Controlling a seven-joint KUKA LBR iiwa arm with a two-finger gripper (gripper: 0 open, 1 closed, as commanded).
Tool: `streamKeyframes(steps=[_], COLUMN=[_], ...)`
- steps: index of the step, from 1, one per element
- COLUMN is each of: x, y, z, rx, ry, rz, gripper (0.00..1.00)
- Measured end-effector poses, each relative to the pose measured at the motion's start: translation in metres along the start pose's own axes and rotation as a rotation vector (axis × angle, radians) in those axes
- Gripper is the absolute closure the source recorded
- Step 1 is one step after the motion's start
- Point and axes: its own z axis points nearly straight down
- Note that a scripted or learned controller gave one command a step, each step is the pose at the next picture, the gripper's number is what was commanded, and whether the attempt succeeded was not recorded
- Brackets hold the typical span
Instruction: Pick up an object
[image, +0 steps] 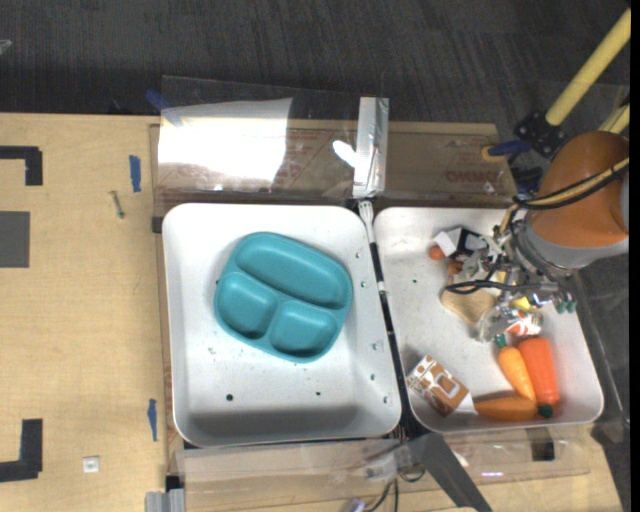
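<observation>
camera: one, fixed above bench | facing: down at a slant | covers: left bin (190, 400) and right bin (585, 350) | arm side: right

wooden bench (70, 300) bears two white bins side by side: left bin (190, 390); right bin (410, 250)

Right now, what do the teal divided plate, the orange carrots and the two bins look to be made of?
Teal divided plate: likely moulded plastic, smooth and slightly matte, with uniform colour and rounded compartment walls.
Orange carrots: probably toy plastic or rubber; they show even, saturated colour with soft highlights.
Left bin and right bin: seemingly white plastic or enamelled metal, semi-gloss, with rounded corners.
</observation>
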Motion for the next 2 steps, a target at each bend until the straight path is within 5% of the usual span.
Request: streamKeyframes(steps=[1,2], x=[-0.020,-0.026], y=[-0.031,-0.032], z=[0.001,-0.014], rx=[-0.007,0.000], ry=[0.007,-0.013], rz=[0.032,0.032], gripper=[0.00,1.00])
